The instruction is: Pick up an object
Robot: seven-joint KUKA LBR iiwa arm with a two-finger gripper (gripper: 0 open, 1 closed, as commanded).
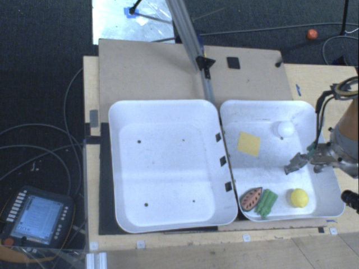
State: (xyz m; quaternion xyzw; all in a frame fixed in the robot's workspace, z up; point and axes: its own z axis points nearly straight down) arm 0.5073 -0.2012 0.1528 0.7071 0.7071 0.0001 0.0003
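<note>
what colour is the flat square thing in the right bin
Yellow; the flat square shows plainly in the camera view.

Robot lab, teach pendant (pixel 35 216), floor cables (pixel 67 100)

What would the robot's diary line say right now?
gripper: over right bin, nothing held | yellow ball: nearest | left bin
</note>
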